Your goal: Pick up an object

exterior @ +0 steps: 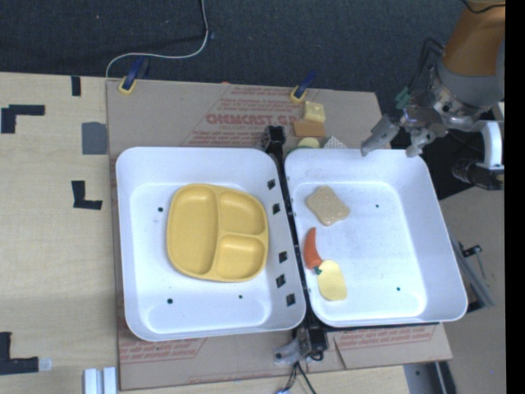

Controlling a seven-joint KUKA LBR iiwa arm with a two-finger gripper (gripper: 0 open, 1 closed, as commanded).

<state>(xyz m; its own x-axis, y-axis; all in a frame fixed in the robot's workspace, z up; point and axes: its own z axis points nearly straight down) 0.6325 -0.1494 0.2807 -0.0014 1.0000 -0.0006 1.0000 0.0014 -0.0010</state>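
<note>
Progress: nothing picked yet | claw [397,138] spread open, holding nothing, over right bin [426,220] far rim | tan sponge [327,206], orange piece [312,248], yellow piece [331,281] lying untouched

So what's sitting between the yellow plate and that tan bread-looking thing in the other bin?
In the camera view, the yellow plate and the tan piece are separated by bare white bin floor and the black-clipped seam where the two bins meet.

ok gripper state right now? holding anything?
Gripper: open, holding nothing, above the back edge of the right bin.
</note>
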